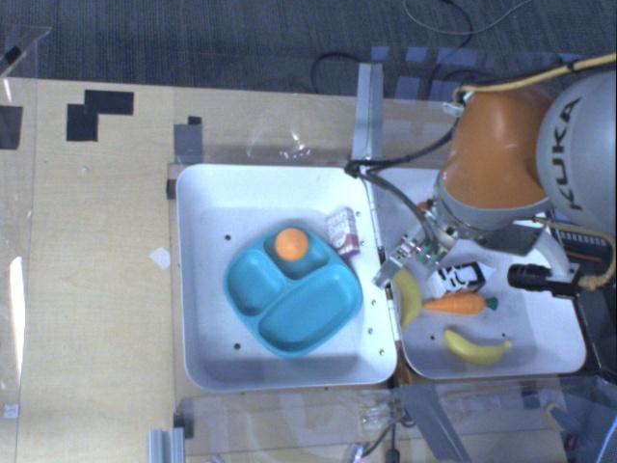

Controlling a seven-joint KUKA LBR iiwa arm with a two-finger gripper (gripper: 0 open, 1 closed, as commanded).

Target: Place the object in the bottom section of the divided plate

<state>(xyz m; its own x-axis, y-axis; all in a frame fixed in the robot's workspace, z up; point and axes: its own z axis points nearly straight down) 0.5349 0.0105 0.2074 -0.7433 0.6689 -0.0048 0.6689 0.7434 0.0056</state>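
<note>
Two bananas [474, 347] [409, 297] flank a carrot [453, 304] beside the hand [400, 261].

A pale wooden bench top [87, 287] is spreading across the left and middle, carrying black rectangular marker patches [96, 114] near its far edge. Beyond it, dark blue-grey carpeted floor [212, 17] is running along the top, with a thin looping cable [439, 13] lying on it. Soft glare is streaking the bench's left edge.

bottom section [307, 314] bare, orange [291, 244] above
</note>
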